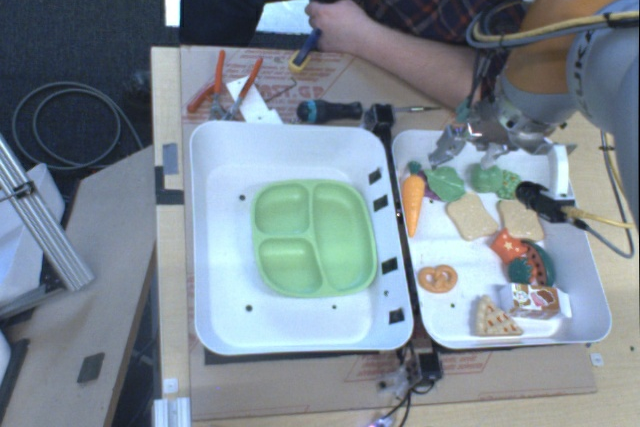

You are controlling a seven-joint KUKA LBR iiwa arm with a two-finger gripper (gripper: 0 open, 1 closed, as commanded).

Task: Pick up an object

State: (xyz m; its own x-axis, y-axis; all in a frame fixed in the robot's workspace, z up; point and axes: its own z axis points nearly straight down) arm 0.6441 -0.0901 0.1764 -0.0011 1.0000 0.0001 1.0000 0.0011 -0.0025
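Note:
My gripper (468,153) hangs over the far end of the right bin (598,315), its two fingers spread apart with nothing between them. Just below the left finger lies a green leafy toy (447,183); a second green piece (495,180) sits under the right finger. An orange carrot (412,203) lies along the bin's left wall. Two bread slices (471,215) (520,220), a pretzel (437,278), a pizza slice (492,317), a red piece (507,246) and a dark green piece (530,265) fill the rest of the bin.
The left bin (215,315) holds a green divided plate (312,237). Behind the bins a person's hand (345,23) holds a tool; orange pliers (220,80) and a screwdriver (330,110) lie on the bench.

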